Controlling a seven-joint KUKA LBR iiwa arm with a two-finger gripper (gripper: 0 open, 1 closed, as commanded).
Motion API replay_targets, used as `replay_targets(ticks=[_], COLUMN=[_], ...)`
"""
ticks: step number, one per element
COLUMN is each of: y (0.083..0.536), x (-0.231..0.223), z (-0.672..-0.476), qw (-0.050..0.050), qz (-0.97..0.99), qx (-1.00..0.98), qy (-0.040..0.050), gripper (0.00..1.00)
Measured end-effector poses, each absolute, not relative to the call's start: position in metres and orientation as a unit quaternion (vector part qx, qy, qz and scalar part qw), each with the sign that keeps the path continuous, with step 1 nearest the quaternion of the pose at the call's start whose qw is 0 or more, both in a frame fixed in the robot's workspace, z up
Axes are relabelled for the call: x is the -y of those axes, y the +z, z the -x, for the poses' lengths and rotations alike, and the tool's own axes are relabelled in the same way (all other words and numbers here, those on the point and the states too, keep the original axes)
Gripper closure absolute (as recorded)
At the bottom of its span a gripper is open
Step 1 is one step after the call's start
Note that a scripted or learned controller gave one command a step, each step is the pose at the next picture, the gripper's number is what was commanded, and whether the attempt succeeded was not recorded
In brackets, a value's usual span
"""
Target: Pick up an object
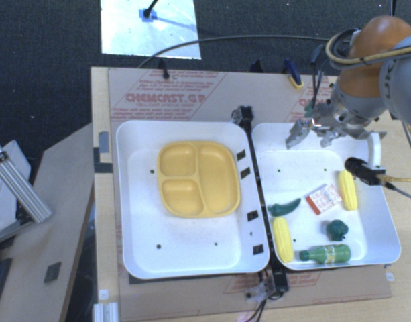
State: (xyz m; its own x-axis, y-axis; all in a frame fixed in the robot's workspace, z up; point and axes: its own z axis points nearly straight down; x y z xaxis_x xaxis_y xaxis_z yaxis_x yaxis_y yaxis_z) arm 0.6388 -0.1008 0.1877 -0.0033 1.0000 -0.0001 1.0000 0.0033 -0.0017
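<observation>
My gripper hangs over the far edge of the right bin. Its fingers stand apart, open, with nothing between them. The bin's objects lie nearer the camera, apart from the gripper. A yellow corn cob lies by a red and white packet. Left of them lies a dark green pepper, and a second corn cob rests against the bin's left wall. A dark green broccoli piece and a green bottle lie at the front.
The left bin holds a yellow divided plate. A black divider with clips runs between the bins. A black fitting with a yellow cable hangs from the arm over the right bin's right side.
</observation>
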Motion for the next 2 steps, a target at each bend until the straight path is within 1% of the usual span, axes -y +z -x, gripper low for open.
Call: replay_targets(ticks=[1,2], y=[0.129,0.082], x=[0.102,0.102], z=[-0.630,-0.630], qw=[0.001,0.001], qz=[0.707,0.707], qx=[0.708,0.707], qy=[0.0010,0.0008], gripper=[0.00,0.00])
